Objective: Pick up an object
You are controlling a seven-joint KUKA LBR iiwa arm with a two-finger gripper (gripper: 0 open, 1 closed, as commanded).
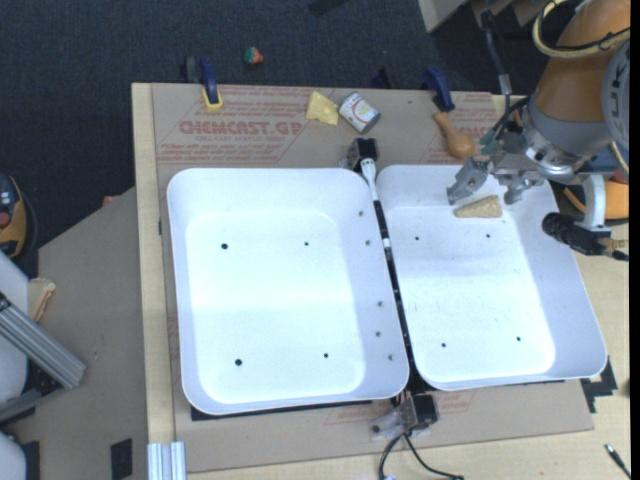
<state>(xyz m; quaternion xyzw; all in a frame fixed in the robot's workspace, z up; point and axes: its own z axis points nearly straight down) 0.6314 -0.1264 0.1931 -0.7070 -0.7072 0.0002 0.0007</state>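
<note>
The pincer (492, 183) hangs low over the far part of the right bin (560, 308), its two fingers spread, one to each side. Just below and between them lies a small tan block (478, 206) on the bin floor, close to the far wall; nothing is pinched yet. An orange piece (455, 136) rests on the desk (270, 126) beyond the pincer, outside the bin.

The risk, as I judge it, is a miss: the block is low and flat, so fingers closing too high would slide over it. It also sits slightly to one side of the gap, so one finger may land on top and push it toward the wall.
</note>
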